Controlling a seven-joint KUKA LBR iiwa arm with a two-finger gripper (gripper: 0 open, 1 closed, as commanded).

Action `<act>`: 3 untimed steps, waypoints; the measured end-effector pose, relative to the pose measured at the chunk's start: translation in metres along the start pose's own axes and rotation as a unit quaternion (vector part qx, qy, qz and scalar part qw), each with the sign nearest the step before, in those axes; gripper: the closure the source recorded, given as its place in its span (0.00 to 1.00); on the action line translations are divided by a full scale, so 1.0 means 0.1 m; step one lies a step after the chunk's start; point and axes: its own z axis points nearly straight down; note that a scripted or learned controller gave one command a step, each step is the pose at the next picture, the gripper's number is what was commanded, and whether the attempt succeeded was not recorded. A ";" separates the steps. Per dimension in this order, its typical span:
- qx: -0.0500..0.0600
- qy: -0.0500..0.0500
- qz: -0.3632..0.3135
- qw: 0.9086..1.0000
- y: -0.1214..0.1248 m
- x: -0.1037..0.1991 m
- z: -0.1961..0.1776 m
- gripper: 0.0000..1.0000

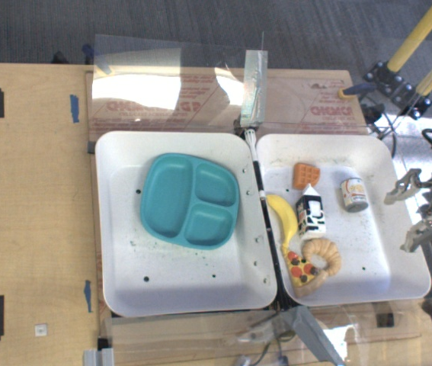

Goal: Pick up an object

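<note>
Camera view: the hand [417, 208] is seen at the right bin's [376, 277] outer rim, fingers spread, nothing grasped. Just inward of it lies the can [353, 194]; further inward are the waffle [305, 175], bottle [312, 214], croissant [324, 255] and banana [283, 218].

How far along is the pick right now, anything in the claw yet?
Nothing looks done: banana, waffle, can, bottle, croissant and pizza slice all lie in the right bin. The claw sits at that bin's right rim, holding nothing visible. The whole pick remains.
</note>
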 end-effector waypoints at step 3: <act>-0.001 -0.002 0.560 0.829 0.55 0.11 1.56 0.00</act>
